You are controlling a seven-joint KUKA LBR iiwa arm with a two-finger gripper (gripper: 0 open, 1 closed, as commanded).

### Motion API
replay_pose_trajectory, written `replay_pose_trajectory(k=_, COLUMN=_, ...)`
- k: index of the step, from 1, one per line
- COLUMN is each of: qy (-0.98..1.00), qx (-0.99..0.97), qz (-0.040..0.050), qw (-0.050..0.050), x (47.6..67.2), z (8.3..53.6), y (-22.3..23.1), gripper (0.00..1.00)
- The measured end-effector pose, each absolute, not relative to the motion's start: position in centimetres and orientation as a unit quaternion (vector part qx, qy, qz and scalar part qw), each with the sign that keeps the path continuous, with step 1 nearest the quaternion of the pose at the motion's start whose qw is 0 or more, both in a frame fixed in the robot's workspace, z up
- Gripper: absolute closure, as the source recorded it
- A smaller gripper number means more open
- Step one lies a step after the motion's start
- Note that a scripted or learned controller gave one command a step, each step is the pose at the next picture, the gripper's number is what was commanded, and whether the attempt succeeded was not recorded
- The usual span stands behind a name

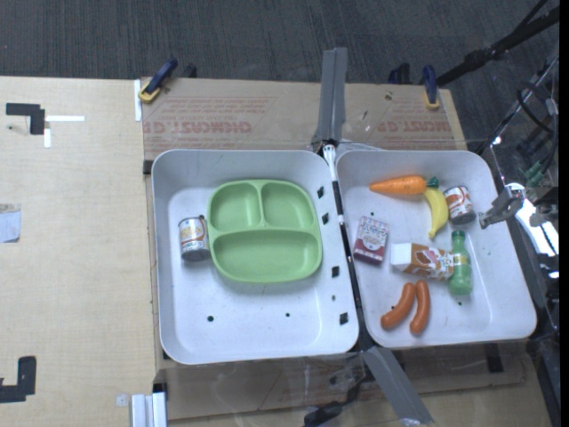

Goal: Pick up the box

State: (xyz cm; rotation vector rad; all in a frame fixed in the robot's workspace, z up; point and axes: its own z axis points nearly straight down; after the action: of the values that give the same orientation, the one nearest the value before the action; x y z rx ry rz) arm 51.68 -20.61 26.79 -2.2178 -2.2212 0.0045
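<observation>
A small dark red box (pixel 372 239) lies flat in the right bin (pixel 507 323), near its left wall. Just to its right lies an orange and white carton (pixel 425 259) on its side. My gripper (pixel 500 208) shows as a grey metal part over the right bin's right rim, beside a small can (pixel 458 205). It is well to the right of the red box and touches neither box. The rest of the arm is cut off at the right edge of the view.
The right bin also holds a carrot (pixel 398 185), a banana (pixel 436 210), a green bottle (pixel 460 272) and two sausages (pixel 409 306). In the left bin (pixel 178 327) sit a green divided plate (pixel 265 230) and a can (pixel 192 238).
</observation>
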Motion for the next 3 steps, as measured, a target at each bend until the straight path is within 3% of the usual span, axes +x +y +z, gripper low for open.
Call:
replay_pose_trajectory(k=1, qy=-0.747, qx=-0.665, qz=0.0011, qw=0.002, x=47.9, z=18.5, y=-13.3, gripper=0.00)
replay_pose_trajectory(k=2, qy=-0.712, qx=-0.702, qz=0.0017, qw=0.001, x=52.6, z=19.0, y=-4.5, gripper=0.00)
replay_pose_trajectory(k=3, qy=-0.732, qx=-0.682, qz=-0.0002, qw=-0.001, x=55.5, z=10.0, y=-10.9, gripper=0.00)
